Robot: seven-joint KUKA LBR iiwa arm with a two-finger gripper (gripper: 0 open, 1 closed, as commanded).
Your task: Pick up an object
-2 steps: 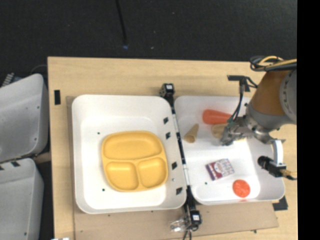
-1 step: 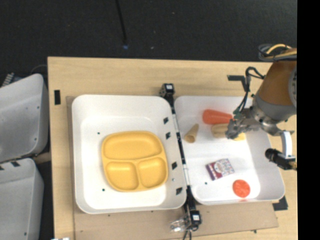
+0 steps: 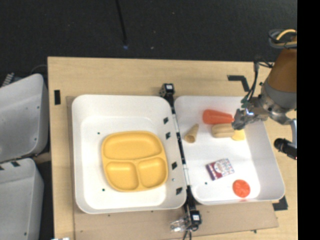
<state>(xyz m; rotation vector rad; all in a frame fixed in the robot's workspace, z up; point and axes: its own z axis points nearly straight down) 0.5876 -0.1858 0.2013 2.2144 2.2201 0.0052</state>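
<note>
I judge this the approach step; my tool (image 3: 240, 120) hovers by the tan bread-shaped block (image 3: 222, 130); finger state I cannot tell; next, descend squarely.

Grey arm (image 3: 278, 101) with orange band, metallic hand (image 3: 242, 119), perhaps a yellow cable above

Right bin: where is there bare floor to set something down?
In the right white bin, bare floor lies between the tan cone and the purple-and-white packet, and along the right wall. The upper part is crowded: orange carrot-shaped toy, tan block, pincer.
</note>
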